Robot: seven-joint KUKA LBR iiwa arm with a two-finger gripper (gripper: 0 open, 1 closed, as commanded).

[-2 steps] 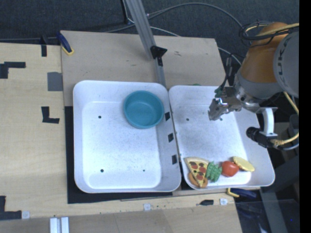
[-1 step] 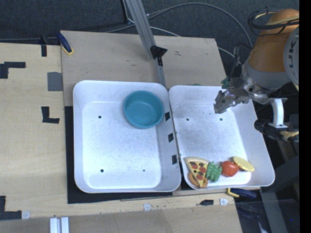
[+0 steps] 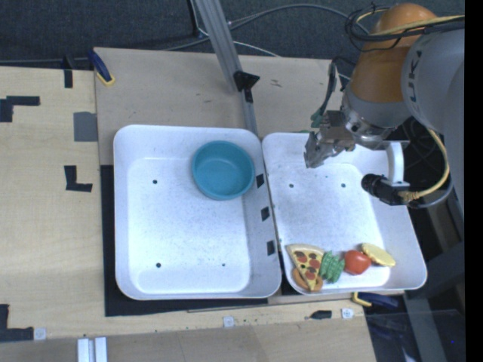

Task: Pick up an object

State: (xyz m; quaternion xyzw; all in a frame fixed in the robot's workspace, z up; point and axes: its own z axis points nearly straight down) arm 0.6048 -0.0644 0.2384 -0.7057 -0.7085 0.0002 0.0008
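Camera view: toy food clusters along right bin's near rim, well apart from gripper: pizza slice, green piece, tomato, yellow piece. Blue bowl sits in left bin. Jaw state: cannot tell. Advice: take the tomato, descending vertically. Items touch; edges blur together.

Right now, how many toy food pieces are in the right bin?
4, all bunched along the near edge of the right bin: a pizza slice, a green leafy piece touching it, a tomato, and a yellow piece. Smaller pieces could be hidden beneath them.
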